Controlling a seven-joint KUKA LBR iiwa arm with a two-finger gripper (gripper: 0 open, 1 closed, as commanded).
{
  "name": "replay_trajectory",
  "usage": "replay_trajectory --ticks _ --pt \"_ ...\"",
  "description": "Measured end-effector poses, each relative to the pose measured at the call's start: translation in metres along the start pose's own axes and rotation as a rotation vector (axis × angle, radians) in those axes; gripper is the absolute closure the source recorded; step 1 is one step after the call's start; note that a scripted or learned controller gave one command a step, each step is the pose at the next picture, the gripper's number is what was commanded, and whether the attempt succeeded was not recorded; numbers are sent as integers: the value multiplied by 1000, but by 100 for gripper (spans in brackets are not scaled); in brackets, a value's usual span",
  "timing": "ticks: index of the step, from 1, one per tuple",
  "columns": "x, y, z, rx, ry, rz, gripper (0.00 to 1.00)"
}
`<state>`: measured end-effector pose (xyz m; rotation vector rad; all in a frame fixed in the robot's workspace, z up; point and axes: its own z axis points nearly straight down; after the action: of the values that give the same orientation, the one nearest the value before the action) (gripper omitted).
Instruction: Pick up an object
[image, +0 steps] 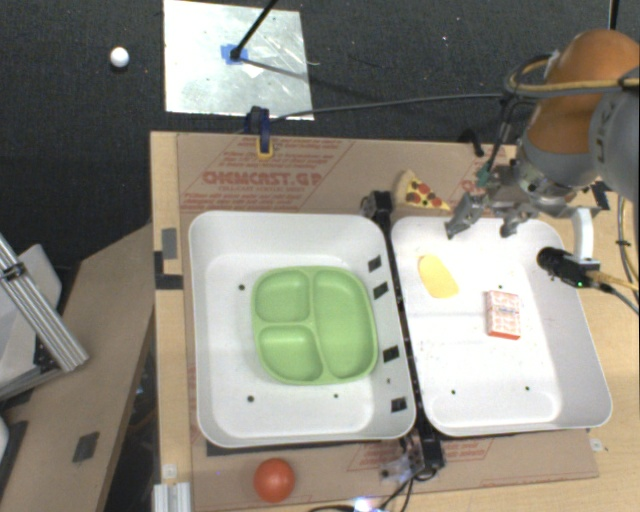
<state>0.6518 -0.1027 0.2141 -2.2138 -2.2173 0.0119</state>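
Observation:
In the right bin (560, 400) lie a yellow oblong object (437, 276) near the upper left and a small red-and-white box (503, 314) to its right. My gripper (487, 221) hangs over the bin's far edge, above and right of the yellow object, with its two fingers spread apart and nothing between them. The grey arm with its orange band (590, 60) comes in from the upper right.
The left bin (215, 400) holds a green divided plate (313, 324). A pizza-slice toy (421, 192) lies on the cardboard behind the bins. A red ball (273, 479) rests at the front edge. A blue clamp (259, 129) stands at the back.

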Motion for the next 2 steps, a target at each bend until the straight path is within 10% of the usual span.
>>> replay_trajectory --ticks 2 --pt "6 12 38 -13 -1 -5 0"
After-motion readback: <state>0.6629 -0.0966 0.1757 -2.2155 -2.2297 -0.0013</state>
